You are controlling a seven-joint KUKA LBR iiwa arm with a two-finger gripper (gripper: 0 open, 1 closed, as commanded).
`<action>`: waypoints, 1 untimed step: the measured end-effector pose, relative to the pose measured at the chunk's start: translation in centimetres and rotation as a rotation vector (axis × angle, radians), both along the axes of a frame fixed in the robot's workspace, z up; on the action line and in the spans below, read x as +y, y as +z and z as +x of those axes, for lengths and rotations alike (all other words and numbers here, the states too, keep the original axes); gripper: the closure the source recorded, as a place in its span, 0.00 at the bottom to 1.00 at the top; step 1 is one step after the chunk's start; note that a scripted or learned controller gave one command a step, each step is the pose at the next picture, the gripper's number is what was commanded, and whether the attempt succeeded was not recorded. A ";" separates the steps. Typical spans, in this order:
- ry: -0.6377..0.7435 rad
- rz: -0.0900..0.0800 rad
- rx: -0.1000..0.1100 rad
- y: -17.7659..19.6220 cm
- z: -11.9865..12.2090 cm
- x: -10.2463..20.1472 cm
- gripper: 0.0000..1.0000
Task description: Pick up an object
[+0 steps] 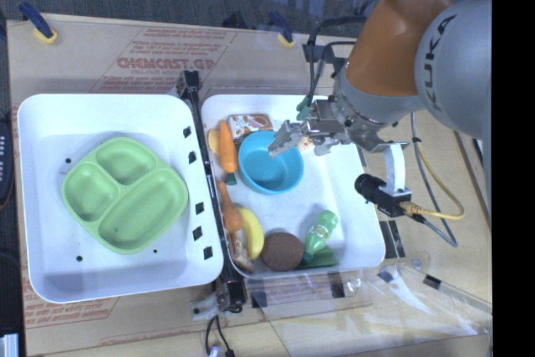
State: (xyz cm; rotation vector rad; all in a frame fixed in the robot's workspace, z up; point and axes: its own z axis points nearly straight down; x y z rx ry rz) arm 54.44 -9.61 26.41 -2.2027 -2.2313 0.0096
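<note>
The robot's metal gripper (288,140) hangs over the round blue plastic bowl (270,162). The bowl sits just below it. I cannot tell how it is set.

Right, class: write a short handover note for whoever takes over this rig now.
Gripper: over the right bin, above the blue bowl's upper rim; nothing seen between its fingers.
Right bin also holds carrots, a banana, a brown ball, a green bottle and a snack packet.
Left bin: green divided plate.
Done: nothing picked up.
Left: grasp and lift one object.
</note>
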 end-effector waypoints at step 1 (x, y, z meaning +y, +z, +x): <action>0.114 0.001 0.015 -14.7 5.1 -1.0 0.00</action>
